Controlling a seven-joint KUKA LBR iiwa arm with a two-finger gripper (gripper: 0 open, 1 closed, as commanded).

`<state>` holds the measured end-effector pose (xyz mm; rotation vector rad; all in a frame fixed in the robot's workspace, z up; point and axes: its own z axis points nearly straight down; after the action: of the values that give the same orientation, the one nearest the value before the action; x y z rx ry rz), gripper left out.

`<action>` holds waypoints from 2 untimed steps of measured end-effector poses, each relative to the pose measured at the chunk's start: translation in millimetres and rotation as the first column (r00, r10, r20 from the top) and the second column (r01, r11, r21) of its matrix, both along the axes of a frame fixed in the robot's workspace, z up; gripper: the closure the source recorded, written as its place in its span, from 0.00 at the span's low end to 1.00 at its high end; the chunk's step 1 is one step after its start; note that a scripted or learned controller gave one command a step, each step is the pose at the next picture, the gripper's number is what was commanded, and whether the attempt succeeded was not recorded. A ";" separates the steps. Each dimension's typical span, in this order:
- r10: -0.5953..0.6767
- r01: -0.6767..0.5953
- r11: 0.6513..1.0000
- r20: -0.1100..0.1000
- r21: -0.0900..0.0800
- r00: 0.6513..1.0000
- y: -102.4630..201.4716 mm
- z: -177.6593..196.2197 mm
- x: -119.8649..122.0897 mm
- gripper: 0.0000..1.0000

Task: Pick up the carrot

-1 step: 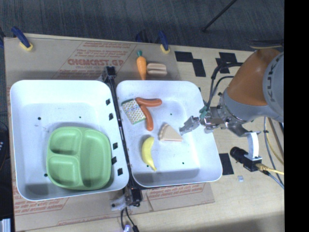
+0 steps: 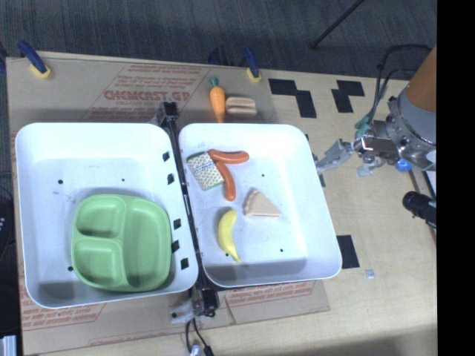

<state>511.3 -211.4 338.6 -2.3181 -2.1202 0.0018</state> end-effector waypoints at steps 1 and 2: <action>-0.212 0.212 0.977 -0.006 0.003 0.977 20.8 -210.9 -6.2 0.00; -0.125 0.125 0.992 0.000 0.001 0.992 52.6 -59.3 -0.2 0.00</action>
<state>511.1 -158.8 279.4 -2.4461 -1.9701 0.0014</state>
